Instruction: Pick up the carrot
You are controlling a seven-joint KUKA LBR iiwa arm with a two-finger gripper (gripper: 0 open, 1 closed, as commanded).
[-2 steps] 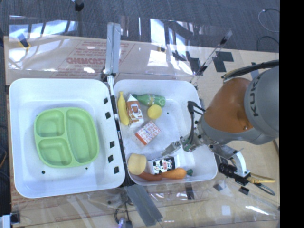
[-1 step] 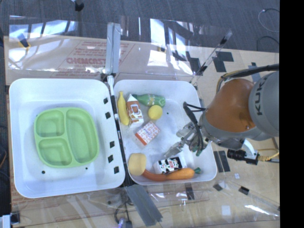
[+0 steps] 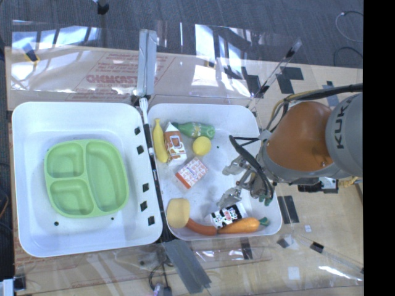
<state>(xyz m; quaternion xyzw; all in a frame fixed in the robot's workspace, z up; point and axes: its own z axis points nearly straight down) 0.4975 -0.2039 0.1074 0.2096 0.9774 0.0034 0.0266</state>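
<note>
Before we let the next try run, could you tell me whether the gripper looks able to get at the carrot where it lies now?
Probably yes, but tightly. The carrot lies uncovered against the right bin's near wall, with the gripper close above. The black-and-white carton touches it, crowding the fingers.

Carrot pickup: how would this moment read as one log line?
carrot: lying at right bin's near edge | gripper: above it, open, holding nothing | status: not picked up

We see gripper (image 3: 236,182) open above right bin (image 3: 262,128), carrot (image 3: 241,226) at its near wall beside black-white carton (image 3: 226,216); green tray (image 3: 86,177) in left bin (image 3: 24,165)
</note>
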